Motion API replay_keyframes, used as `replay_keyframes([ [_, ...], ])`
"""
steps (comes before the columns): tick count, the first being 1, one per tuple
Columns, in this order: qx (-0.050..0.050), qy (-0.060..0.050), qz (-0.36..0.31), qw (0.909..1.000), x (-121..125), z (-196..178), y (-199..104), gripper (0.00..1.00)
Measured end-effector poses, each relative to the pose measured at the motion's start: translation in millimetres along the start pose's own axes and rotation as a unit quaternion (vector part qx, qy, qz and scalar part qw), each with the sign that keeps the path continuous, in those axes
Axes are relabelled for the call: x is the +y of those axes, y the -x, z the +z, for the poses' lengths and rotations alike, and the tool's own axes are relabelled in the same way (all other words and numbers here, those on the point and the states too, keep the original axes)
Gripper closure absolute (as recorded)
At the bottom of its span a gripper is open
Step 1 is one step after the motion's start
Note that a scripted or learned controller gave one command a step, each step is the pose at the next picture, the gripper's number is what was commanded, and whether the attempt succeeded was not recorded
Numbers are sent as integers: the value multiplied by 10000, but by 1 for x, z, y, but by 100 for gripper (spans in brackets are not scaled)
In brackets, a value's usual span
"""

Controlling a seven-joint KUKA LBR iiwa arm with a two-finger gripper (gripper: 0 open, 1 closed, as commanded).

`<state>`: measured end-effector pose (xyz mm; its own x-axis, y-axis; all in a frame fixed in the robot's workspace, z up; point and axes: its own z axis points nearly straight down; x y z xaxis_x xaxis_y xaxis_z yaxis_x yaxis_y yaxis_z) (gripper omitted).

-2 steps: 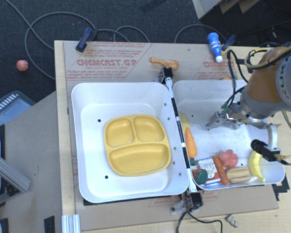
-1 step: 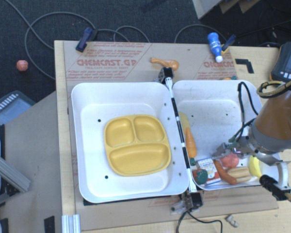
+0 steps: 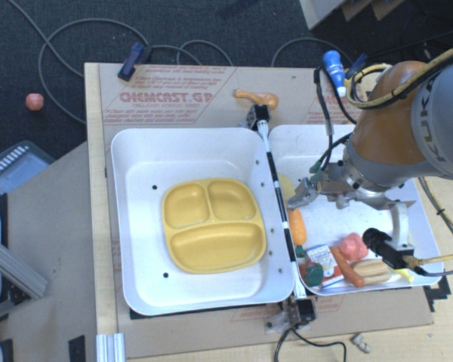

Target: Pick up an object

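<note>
Camera view: looking down on both bins.
Gripper (image 3: 300,194): hanging low over carrot (image 3: 296,226), likely lining up; finger state impossible to tell.
Tray (image 3: 211,225): lying flat, left bin (image 3: 136,149).

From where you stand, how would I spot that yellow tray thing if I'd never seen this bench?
Find the two white bins side by side and take the left bin. Flat on its floor lies the yellow divided plate, with two small compartments above one long one. The small toy foods are all heaped in the other bin.

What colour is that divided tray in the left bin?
Yellow, seen plainly in the camera view: the divided tray.
</note>
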<state>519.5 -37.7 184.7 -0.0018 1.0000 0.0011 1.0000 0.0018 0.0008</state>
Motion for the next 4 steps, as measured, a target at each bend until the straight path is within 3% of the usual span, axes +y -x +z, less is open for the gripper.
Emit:
replay_keyframes([
  [4, -5, -5, 7, 10000, 0, 0, 1, 0],
])
